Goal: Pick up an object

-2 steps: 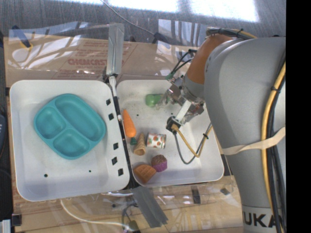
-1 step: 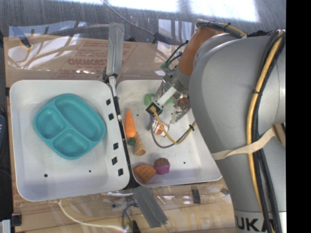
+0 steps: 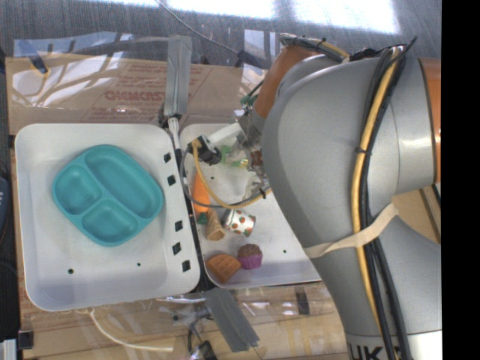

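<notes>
We cannot tell the claw's (image 3: 238,154) state, so we settle over the carrot (image 3: 201,190), clear of the cupcake (image 3: 250,256).

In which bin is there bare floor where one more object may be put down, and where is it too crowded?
The left bin has bare floor all round the teal divided plate, widest below it towards the near rim. The right bin is crowded: carrot, patterned cup, cupcake and cookie lie close, and the arm covers the rest.

The tabletop (image 3: 90,88), covered with flattened brown cardboard, carries two shallow white bins side by side: left bin (image 3: 45,276), right bin (image 3: 289,265).
</notes>
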Robot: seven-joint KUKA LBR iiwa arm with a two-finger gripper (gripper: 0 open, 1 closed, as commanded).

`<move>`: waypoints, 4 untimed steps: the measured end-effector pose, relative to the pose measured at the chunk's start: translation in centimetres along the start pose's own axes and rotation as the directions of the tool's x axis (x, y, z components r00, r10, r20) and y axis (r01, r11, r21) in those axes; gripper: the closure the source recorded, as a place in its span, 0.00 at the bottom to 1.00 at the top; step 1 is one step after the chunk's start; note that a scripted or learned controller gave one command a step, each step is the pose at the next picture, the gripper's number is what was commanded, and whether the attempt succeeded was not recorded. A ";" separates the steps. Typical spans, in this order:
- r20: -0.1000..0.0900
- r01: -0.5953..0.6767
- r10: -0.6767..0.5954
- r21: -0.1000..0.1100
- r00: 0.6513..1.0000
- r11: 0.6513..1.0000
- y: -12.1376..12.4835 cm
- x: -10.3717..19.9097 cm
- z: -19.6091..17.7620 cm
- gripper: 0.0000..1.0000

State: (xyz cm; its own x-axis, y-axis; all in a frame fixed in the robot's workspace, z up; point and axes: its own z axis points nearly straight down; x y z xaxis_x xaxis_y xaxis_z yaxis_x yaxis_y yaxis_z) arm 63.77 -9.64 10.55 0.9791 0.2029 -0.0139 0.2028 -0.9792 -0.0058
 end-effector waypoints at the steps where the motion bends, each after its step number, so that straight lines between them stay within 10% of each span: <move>1: -0.009 -0.002 0.002 -0.001 1.000 1.000 6.9 -6.7 -3.3 0.00; 2: 0.002 -0.002 0.002 0.000 1.000 1.000 3.8 -0.7 1.6 0.00; 3: 0.001 0.009 -0.009 0.001 1.000 1.000 3.5 -0.5 0.7 1.00; 4: -0.011 0.095 -0.095 -0.005 0.995 0.995 10.9 -1.4 -2.8 1.00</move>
State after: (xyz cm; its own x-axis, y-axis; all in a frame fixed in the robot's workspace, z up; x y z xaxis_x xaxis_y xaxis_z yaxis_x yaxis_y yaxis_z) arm 64.63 -20.64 13.34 0.9555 0.2951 -0.0022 0.2951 -0.9555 -0.0021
